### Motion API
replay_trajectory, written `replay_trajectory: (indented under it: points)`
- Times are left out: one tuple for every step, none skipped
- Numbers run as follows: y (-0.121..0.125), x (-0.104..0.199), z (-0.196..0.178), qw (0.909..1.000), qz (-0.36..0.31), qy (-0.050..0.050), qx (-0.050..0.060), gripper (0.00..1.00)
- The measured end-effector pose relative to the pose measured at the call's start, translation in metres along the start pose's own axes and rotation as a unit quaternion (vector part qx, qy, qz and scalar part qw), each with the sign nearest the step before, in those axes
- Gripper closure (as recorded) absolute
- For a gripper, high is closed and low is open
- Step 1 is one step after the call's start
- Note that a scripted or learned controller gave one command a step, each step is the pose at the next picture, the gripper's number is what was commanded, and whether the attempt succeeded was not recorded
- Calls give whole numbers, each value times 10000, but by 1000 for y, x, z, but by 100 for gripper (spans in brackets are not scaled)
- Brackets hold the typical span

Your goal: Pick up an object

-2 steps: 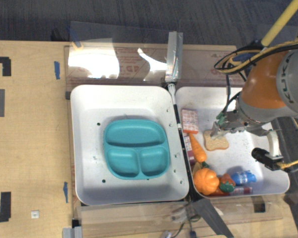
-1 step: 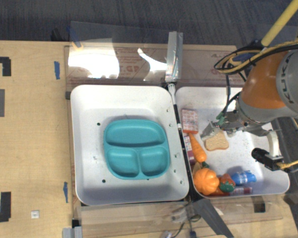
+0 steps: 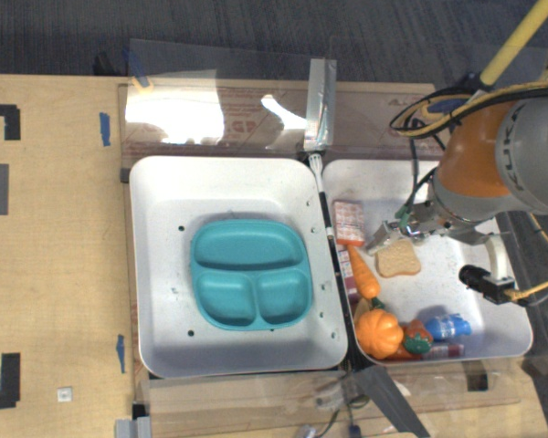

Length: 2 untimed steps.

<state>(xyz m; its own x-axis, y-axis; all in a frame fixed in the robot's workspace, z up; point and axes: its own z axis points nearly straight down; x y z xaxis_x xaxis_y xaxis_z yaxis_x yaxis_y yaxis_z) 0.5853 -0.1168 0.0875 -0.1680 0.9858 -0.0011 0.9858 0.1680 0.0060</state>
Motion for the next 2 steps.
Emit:
replay_trajectory:
  points:
    - [1, -1, -11, 10000, 5, -9, -23, 100]
    - [26, 56, -100, 9972, 754, 5, 1, 100]
